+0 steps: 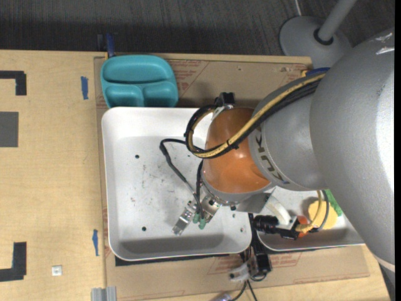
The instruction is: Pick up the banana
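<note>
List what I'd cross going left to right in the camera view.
Blue tape strip → teal divided plastic tray → two-finger gripper over the left bin → yellow banana → green block.

- Two white bins: the left bin (125, 168) in the middle of the frame, the right bin (326, 238) at lower right, largely under the arm.
- One teal divided tray (139, 80), just above the left bin.
- One robot arm (351, 118), with one gripper (188, 218).
- In the right bin, as far as can be seen: one banana (321, 211), one green thing (333, 205), one orange thing (303, 222).
- Three strips of blue tape (84, 88) along the left side of the bins.
- One grey round stand base (304, 35) at upper right.
</note>
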Available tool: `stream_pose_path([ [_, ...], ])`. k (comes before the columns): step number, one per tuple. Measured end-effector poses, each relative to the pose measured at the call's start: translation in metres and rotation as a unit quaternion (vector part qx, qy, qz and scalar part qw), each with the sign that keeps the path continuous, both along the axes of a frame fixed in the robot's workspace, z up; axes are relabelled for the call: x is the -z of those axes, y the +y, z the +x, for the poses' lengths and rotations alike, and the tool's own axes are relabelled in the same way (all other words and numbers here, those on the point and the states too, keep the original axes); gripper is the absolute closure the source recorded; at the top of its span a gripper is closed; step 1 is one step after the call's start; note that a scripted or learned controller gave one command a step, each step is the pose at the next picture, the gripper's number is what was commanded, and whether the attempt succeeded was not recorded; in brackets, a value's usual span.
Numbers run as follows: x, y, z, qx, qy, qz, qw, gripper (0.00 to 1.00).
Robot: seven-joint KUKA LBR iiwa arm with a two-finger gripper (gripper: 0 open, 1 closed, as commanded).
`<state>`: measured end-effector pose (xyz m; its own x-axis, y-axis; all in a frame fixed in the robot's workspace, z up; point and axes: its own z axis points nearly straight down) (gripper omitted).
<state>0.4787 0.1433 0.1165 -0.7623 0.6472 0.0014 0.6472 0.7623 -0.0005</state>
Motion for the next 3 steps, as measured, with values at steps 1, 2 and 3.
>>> stream_pose_path([
  [1, 0.030, 0.063, 0.011, -0.014, -0.001, -0.0006, 0.9999, 0.00],
  [2, 0.020, 0.065, 0.011, -0.013, -0.001, 0.0015, 0.9999, 1.00],
  [3, 0.010, 0.065, 0.011, -0.013, -0.003, 0.0019, 0.9999, 1.00],
])
